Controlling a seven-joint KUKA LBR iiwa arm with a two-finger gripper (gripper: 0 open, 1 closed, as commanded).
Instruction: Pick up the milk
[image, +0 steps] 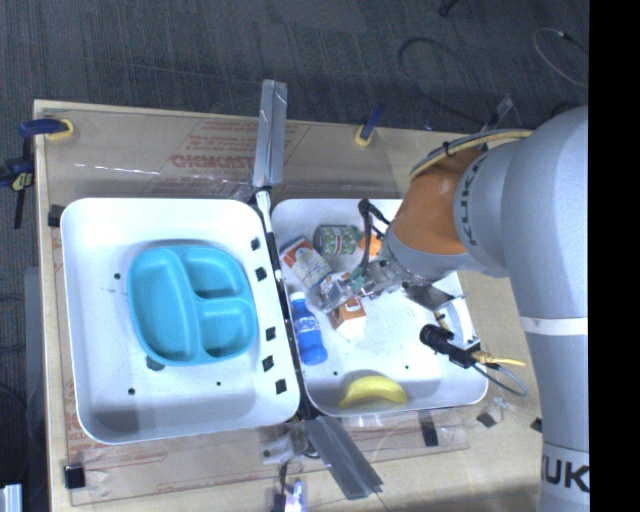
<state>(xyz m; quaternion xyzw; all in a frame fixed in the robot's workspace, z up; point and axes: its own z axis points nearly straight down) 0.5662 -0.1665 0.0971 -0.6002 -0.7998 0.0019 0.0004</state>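
Observation:
In the right bin (440, 375) a small orange and white carton, which looks like the milk (349, 314), lies near the middle. My gripper (338, 291) hangs directly over the carton's upper left edge and partly covers it. A second orange and white package (300, 264) lies just to the upper left of the gripper. The grey arm with its orange band (432, 215) reaches in from the right above the bin.
A green can (337, 239) lies at the back of the right bin, a blue bottle (308, 332) along its left wall and a banana (373, 390) at its front. The left bin (90, 300) holds a blue divided tray (192, 302).

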